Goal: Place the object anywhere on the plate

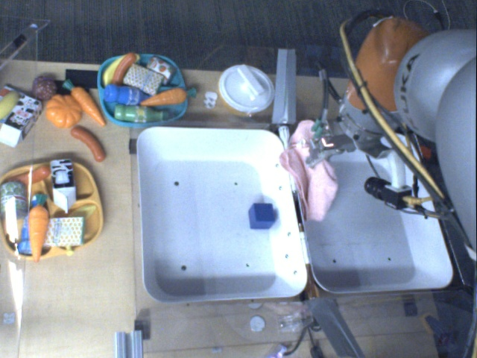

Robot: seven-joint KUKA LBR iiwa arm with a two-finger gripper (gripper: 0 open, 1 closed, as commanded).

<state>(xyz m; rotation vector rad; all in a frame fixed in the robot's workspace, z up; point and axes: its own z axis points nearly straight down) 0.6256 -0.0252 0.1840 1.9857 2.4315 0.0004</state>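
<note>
Sitting on bench (pixel 74 289): two white bins (pixel 216 274).

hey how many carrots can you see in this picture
3: one carrot on the bench beside the pumpkin, one in the blue bowl, one on the yellow tray. More may be hidden.

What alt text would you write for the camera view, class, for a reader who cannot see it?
A grey robot arm's gripper hangs at a pink cloth draped over the wall between two white bins. A small blue cube lies in the left bin; toy food sits beside it.
</note>
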